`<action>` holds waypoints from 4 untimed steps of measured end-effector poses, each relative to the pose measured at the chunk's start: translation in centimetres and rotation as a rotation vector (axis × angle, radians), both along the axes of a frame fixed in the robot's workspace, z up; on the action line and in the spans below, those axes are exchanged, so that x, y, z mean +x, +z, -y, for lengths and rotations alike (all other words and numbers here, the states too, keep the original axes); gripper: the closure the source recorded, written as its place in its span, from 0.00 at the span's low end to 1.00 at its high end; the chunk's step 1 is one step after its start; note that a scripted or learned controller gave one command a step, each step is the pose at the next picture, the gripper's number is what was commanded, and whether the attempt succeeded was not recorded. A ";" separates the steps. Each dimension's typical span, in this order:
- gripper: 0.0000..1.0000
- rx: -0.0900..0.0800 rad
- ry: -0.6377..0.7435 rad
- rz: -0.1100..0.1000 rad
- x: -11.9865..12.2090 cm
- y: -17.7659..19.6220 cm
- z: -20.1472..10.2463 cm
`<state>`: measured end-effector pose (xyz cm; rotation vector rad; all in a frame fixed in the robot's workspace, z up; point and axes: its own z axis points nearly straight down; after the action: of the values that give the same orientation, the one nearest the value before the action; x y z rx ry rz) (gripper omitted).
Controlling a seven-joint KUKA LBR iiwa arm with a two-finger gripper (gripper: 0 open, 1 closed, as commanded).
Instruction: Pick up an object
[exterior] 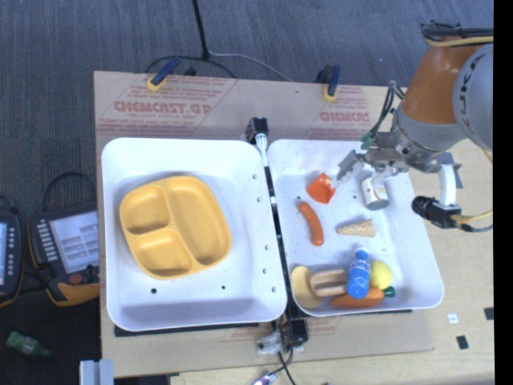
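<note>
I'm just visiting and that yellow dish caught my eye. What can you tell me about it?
The yellow tray looks like smooth moulded plastic, squarish with rounded corners and a raised rim. It is split into three compartments: one large one on its right side and two smaller ones on its left. It lies flat and right side up, turned a little askew, near the middle of the left white bin, resting on the bin's floor. Nothing shows inside it, and no other object touches it.

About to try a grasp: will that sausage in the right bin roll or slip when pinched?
The sausage is a smooth, rounded toy, so it may roll if nudged sideways. Its glossy skin could slip. It lies apart from the other toys, so the gripper probably has room.
</note>
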<state>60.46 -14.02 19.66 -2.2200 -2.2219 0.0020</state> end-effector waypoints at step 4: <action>1.00 0.001 0.107 0.004 -4.2 -7.9 -2.5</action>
<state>56.28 -11.53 11.78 -2.0990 -2.3391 -0.0029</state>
